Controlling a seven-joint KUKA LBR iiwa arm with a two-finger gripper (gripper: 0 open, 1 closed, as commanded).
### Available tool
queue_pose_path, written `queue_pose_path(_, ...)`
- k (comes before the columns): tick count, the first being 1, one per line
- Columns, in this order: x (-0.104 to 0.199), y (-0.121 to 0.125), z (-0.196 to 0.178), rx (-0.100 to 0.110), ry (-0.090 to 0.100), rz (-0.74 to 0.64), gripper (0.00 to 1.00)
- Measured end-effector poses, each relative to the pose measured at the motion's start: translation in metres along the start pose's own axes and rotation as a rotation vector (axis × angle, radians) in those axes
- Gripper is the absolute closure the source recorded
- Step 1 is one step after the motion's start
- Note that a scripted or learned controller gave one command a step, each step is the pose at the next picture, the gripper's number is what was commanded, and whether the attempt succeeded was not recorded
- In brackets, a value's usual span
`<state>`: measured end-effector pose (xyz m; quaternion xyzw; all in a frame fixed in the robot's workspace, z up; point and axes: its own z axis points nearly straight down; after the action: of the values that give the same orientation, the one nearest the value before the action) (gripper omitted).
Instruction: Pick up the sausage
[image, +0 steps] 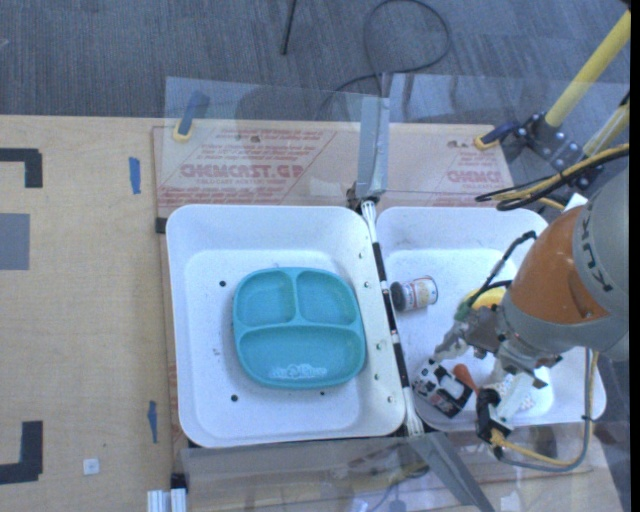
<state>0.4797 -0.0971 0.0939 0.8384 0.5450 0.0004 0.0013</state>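
Wooden surface (80, 330) carries two white bins; end effector (478, 372) is lowered in right bin (440, 225), finger state unreadable; reddish sausage (463, 374) is seen just beside its tips.

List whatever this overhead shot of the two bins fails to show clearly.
- Sausage: cannot be picked out; the small things under the arm in the right bin are too small and jumbled to name.
- Gripper: finger state unreadable, lost in that clutter.
- Right bin's right side: covered by the arm.
- Small jar: label too small to read.
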Motion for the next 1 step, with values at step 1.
queue_pose_path(1,-0.0423,0.0228,0.0056,-0.006,0.004,0.486,0.0)
